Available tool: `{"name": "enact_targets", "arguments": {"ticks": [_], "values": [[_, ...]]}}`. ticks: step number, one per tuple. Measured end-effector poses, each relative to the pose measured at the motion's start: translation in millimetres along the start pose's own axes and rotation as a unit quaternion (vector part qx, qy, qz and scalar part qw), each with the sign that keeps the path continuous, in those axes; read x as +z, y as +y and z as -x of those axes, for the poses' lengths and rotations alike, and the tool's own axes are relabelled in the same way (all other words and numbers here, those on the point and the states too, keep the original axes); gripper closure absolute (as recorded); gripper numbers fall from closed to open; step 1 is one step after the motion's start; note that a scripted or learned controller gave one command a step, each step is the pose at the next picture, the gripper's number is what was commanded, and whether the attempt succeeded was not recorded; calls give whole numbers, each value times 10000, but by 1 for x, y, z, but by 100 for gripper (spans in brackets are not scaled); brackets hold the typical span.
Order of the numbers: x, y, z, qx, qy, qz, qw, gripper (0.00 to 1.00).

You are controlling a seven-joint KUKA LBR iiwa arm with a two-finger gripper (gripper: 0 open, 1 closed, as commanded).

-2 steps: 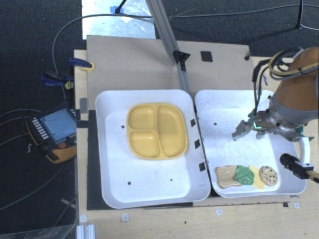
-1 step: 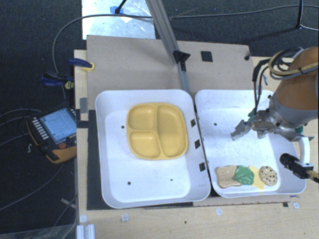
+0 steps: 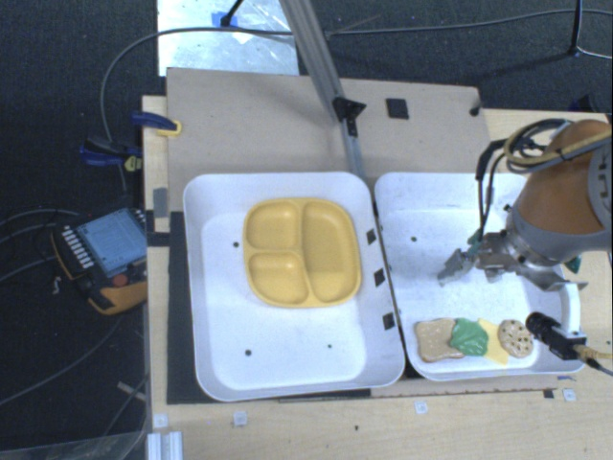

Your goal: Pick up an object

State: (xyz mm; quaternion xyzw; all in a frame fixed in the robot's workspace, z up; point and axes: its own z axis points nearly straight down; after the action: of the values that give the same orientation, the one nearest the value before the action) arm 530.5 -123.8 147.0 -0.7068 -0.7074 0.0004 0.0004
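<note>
Camera view, my only feed. I see two white bins side by side on the bench. Left bin (image 3: 215, 353) holds a yellow divided plate (image 3: 302, 252), lying flat near its upper middle. Right bin (image 3: 421, 218) has its objects bunched along the near edge: a slice of toast (image 3: 436, 339), a green piece (image 3: 469, 335) lapping over it, a yellow wedge (image 3: 494, 345) beside that, and a cookie (image 3: 515, 337) at the right end. The arm (image 3: 565, 199) enters from the right; its gripper (image 3: 458, 264) hangs over the middle of the right bin, above the pile and apart from it. How far it is open I cannot tell; I see nothing in it.
</note>
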Motion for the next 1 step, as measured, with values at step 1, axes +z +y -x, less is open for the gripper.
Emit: {"name": "enact_targets", "arguments": {"ticks": [1], "values": [[42, 1, -3, 2, 3, -3, 10000, 0]]}}
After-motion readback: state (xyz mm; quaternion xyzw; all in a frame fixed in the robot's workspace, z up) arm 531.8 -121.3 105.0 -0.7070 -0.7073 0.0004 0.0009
